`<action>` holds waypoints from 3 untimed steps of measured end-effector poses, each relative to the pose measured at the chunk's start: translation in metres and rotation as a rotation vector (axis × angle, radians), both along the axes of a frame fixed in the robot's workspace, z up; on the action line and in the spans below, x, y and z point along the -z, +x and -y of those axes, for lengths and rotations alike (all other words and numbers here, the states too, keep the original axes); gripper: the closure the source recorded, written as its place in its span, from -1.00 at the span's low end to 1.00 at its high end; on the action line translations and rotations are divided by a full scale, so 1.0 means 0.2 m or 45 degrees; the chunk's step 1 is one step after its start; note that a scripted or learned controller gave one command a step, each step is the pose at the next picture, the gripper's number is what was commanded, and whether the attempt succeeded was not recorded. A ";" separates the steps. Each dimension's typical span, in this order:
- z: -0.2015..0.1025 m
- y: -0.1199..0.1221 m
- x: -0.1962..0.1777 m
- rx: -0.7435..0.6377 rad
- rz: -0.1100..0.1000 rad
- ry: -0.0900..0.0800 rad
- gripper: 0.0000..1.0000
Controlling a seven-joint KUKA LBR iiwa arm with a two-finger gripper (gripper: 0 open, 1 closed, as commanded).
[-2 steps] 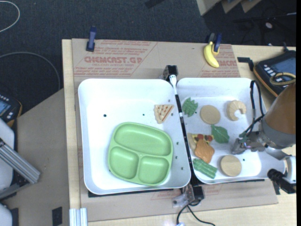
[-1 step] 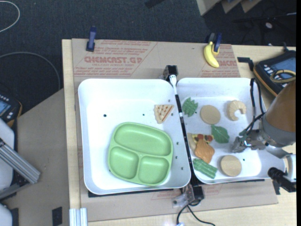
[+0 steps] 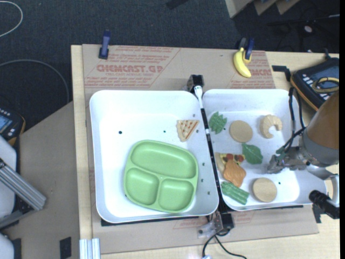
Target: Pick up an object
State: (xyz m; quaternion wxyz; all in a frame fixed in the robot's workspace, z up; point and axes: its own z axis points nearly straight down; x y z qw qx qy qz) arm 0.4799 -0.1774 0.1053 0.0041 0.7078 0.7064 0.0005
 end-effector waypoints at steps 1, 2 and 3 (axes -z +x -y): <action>-0.30 0.54 0.09 -0.015 0.008 0.003 1.00; -0.69 0.27 -0.43 -0.012 -0.002 0.011 1.00; -0.85 0.04 -1.14 -0.010 0.009 0.009 1.00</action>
